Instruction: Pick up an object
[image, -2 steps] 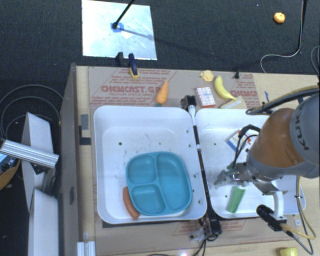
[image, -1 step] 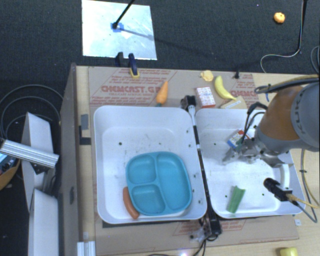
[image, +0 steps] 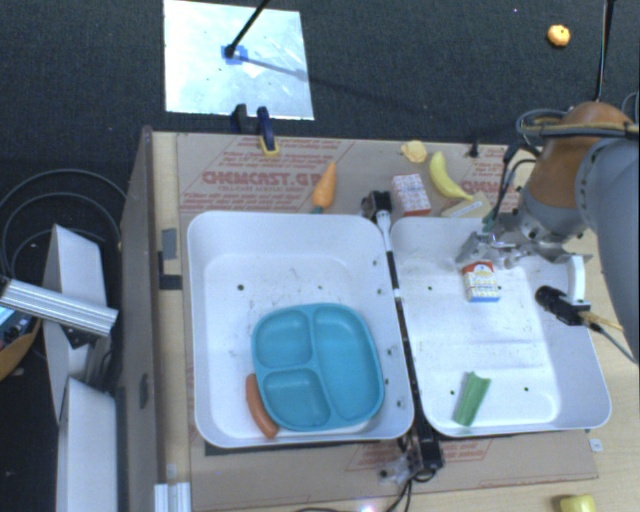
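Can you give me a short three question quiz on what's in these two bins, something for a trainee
1. True or false: the blue plate lies in the left bin.
2. Which thing lies near the front of the right bin? A) the green block B) the banana C) the carrot
3. Fill in: the gripper hovers just above the small ____ in the right bin.

Key
1. True. The sausage lies beside it, at its front left.
2. A. The banana and the carrot lie on the cardboard behind the bins.
3. Carton, white with red and blue print.
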